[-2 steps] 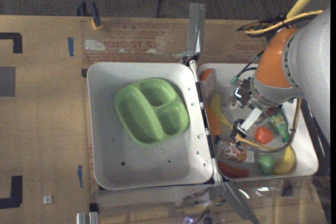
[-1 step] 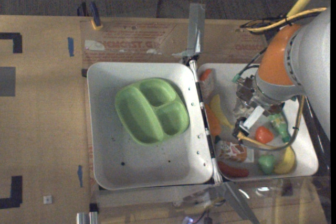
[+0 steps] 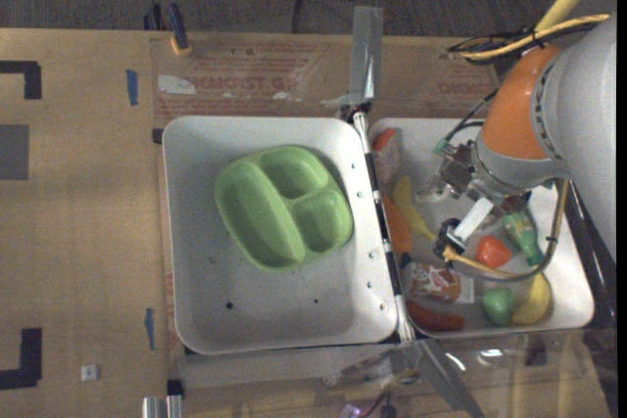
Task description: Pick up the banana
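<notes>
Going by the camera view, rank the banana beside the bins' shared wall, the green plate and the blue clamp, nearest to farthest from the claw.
1. Banana: right bin, just left of the claw.
2. Green plate: middle of the left bin.
3. Blue clamp: bench edge, upper left.

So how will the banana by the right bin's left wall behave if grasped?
The banana looks smooth and rounded, so it may slip. Its curved shape could pivot if nudged. Lying beside an orange item near the bin wall, it probably won't roll.
</notes>
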{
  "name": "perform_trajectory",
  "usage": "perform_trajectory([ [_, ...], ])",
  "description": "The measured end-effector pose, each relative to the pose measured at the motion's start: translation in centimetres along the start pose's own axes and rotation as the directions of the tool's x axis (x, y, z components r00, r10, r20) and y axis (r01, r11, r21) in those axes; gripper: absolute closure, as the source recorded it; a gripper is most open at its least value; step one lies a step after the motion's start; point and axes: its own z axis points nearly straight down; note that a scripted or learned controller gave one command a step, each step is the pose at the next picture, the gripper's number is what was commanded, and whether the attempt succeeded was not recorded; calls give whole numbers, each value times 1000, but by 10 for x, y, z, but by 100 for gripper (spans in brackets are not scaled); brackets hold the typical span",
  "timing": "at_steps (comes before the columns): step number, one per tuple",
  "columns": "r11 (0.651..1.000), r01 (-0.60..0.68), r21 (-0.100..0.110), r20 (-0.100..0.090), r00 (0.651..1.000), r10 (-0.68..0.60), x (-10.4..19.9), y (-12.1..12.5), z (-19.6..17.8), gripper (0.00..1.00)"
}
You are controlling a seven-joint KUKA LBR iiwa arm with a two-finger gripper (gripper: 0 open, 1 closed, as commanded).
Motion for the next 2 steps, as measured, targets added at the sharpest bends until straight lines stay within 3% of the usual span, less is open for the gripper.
perform_trajectory([
  [1,1000,0,0,0,1000,0,0,0,-10,100],
  [2,1000,0,0,0,1000,0,0,0,-9,0],
])
